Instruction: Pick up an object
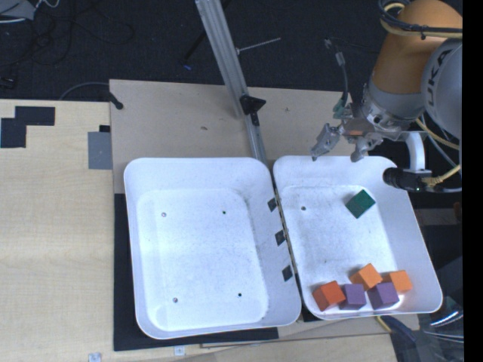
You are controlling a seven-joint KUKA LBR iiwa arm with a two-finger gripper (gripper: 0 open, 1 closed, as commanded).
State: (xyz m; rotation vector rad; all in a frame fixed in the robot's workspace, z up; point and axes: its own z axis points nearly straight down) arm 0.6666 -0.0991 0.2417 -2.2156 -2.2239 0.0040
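In the right bin [332, 240] a green block [361, 202] lies alone toward the far side. Along the bin's near edge sit an orange-red block [328, 295], a purple block [353, 296], an orange block [369, 275], another purple block [383, 294] and a small orange block [401, 280]. My gripper [342, 148] hangs over the bin's far rim, up and to the left of the green block. Its two fingers stand spread apart with nothing between them.
The left bin [200, 243] lies beside the right one, joined by dark clips [279, 236]. A grey metal rail [230, 70] slants across the bench behind the bins. A black cable plug [404, 178] juts out at the arm's side.
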